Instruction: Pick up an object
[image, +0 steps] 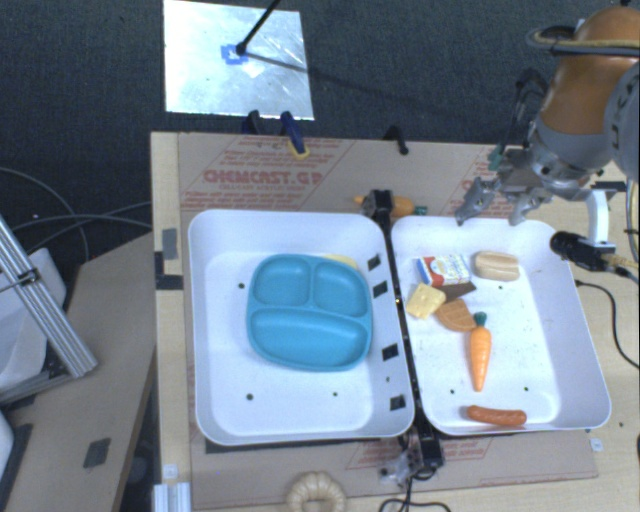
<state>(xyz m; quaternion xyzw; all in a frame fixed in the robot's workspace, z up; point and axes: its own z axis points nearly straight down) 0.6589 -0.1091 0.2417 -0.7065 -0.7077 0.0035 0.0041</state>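
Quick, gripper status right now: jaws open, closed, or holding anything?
Gripper: jaws open, holding nothing, poised above the far edge of the right bin.

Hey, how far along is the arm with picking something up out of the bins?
Nothing looks done yet. The gripper hangs above the far edge of the right bin, jaws spread with nothing between them. All the items lie in that bin: bread roll, small box, cheese wedge, carrot, sausage. The blue tray sits in the left bin. Left: descend, close on one item, lift.
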